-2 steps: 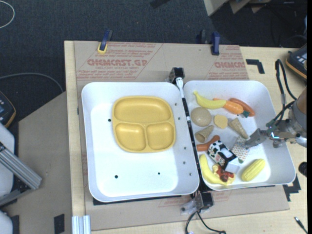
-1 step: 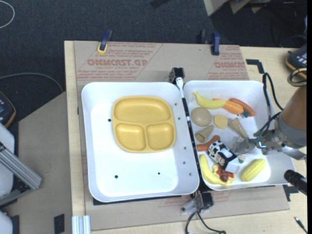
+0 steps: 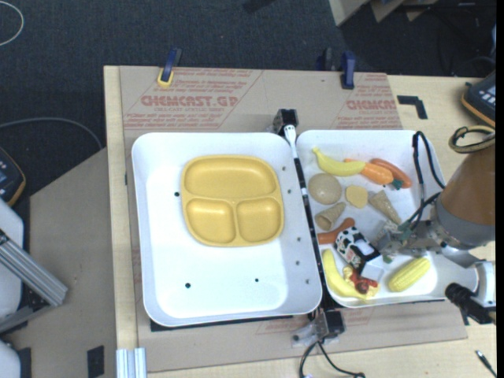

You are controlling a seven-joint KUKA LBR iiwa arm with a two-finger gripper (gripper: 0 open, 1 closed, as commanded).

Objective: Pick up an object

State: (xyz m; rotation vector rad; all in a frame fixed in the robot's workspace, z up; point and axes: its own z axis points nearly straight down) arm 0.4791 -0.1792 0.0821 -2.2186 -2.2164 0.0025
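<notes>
One target sits closest to your end effector: the corn cob in the right bin, just below and right, long axis slanting up-right; whether it's spread, you cannot tell.

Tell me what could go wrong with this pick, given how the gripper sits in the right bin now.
1. The gripper is low among tightly packed toy food in the right bin: the corn cob, a cone and the black-and-white toy lie close together, so it may nudge or pinch the wrong one.
2. The black cable loops over the bin near the arm and might snag.
</notes>
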